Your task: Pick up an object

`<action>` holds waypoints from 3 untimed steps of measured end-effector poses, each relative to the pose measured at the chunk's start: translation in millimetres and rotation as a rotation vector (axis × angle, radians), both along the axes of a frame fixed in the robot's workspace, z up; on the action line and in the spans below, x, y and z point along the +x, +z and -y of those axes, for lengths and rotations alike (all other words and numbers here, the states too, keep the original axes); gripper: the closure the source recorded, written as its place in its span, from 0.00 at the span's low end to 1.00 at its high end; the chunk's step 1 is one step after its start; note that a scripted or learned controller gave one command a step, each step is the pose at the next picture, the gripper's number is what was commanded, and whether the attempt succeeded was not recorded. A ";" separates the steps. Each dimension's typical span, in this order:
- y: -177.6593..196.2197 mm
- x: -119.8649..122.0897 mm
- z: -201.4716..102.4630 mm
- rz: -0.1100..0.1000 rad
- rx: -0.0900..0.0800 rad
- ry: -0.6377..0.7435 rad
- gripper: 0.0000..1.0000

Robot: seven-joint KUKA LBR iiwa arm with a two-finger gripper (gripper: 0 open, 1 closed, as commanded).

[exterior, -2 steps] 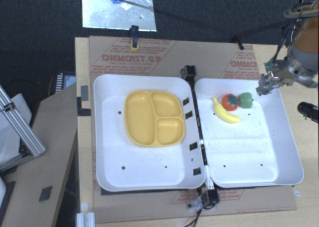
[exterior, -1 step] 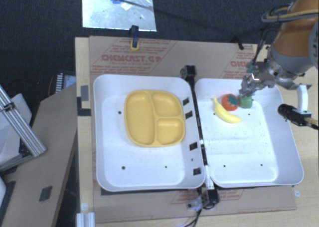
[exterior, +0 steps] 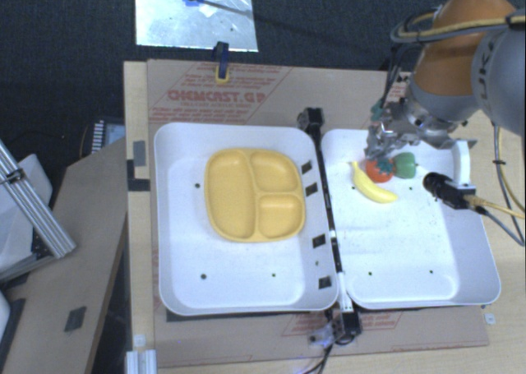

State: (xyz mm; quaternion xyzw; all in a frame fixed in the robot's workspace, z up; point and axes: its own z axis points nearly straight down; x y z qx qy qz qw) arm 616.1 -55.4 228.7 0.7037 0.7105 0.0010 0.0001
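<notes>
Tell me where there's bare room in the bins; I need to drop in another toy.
The right bin is bare across its near half, below the banana. The left bin has a bare strip around the yellow divided plate. It is crowded at the right bin's far end, where the end effector hangs over the red and green toys.

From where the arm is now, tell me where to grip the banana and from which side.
Grip the banana at its middle, coming straight down from above with the fingers across its narrow width. It lies flat in the right bin, running diagonally, and its upper end touches the red and green toy under the gripper, so the lower, free half is probably safer.
</notes>
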 end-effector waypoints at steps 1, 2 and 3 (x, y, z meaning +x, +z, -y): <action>8.7 -10.5 -56.3 -0.001 0.000 0.000 1.00; -1.9 -10.4 -106.9 -0.001 0.000 0.000 1.00; 8.0 -19.1 -160.4 0.000 0.000 0.000 1.00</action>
